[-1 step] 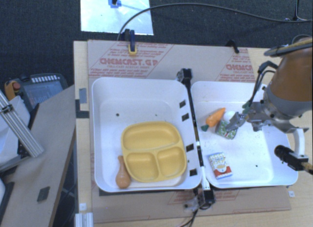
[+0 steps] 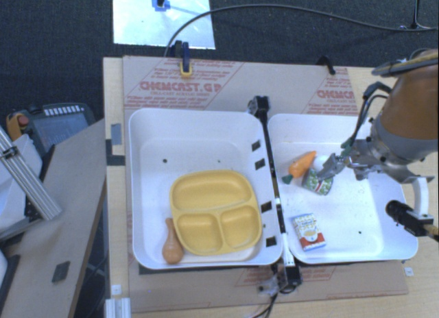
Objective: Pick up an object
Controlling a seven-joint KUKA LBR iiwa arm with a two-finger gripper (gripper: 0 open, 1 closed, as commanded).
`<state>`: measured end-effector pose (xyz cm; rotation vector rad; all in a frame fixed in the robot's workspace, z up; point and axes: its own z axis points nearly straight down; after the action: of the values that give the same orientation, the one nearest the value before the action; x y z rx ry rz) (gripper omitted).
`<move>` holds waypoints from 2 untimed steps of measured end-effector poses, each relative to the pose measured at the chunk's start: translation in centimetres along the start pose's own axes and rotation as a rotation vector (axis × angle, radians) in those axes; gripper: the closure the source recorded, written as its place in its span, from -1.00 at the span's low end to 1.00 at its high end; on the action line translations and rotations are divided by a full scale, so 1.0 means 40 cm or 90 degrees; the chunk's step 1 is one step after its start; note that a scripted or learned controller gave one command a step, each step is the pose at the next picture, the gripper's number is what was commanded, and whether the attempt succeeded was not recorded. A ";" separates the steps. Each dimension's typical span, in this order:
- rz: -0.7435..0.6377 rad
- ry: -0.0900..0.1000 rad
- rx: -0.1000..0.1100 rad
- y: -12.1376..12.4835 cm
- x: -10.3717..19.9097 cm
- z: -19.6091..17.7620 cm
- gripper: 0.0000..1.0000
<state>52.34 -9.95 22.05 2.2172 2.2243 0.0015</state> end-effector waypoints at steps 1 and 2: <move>0.001 0.001 0.003 -0.011 -0.007 0.154 -1.00; 0.002 0.001 0.004 -0.024 -0.016 0.308 -1.00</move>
<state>51.41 -10.59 9.74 2.2237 2.2246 -0.0037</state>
